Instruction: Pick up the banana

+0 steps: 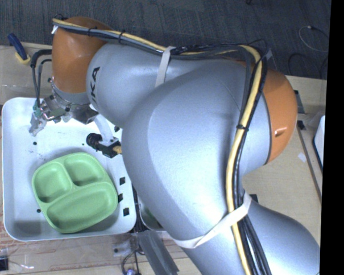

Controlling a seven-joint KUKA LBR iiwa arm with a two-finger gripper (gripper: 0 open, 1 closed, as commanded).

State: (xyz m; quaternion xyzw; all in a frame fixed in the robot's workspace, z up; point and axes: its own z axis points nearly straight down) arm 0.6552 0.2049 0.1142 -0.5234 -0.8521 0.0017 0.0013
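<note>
Shallow white plastic bin (11, 172): pale green three-compartment plastic tray (74, 191) is held within. Grey two-finger gripper (37, 121) is poised over far-left corner; state cannot be told. Banana's place cannot be told.

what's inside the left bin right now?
In the left bin: a green divided plate, with the gripper at the bin's far-left corner. The arm covers the bin's right part, so anything under it is hidden. No banana is visible.
</note>
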